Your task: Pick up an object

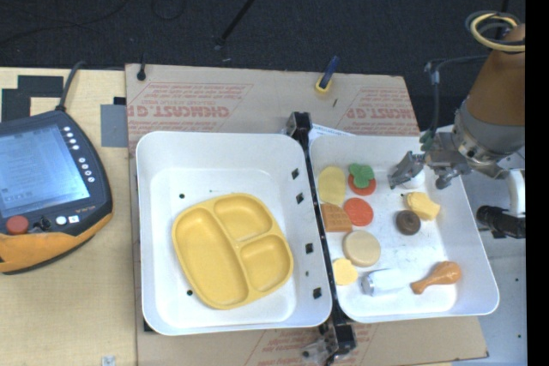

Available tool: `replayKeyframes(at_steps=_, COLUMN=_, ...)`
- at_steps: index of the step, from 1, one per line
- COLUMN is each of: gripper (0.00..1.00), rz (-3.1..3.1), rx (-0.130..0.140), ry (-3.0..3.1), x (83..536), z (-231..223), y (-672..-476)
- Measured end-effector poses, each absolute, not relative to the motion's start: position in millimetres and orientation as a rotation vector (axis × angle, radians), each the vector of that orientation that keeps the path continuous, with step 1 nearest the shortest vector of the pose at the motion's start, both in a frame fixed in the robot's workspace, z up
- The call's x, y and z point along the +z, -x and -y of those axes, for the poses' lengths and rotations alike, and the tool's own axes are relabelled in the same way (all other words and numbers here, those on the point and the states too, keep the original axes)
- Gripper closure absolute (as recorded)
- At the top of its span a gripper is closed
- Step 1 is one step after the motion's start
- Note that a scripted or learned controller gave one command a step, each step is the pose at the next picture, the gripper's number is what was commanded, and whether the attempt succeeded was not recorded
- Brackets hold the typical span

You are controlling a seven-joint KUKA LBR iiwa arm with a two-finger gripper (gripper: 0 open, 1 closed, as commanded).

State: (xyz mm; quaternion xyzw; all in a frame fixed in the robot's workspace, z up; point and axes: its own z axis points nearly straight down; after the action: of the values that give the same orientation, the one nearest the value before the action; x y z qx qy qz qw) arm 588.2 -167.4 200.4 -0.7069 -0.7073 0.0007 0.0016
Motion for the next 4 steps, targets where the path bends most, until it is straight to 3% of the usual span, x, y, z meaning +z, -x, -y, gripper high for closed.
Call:
replayKeyframes(at_steps=1, gripper=0.0, rz=2.224, rx=0.001, ry=2.208, x=234.8, z=68.8, y=-533.8)
replayKeyframes(at_steps=2, gripper=0.0, rz=2.229, rx=-0.008, ry=2.214, x=338.4, z=13.4, y=-474.2)
replayKeyframes(at_steps=3, gripper=1.0, rz=2.222, rx=0.007, ry=2.214, x=342.1, z=16.2, y=-476.0)
replayKeyframes(at_steps=4, gripper=1.0, rz=2.217, rx=0.011, ry=2.215, x=259.5, z=4.9, y=-474.8)
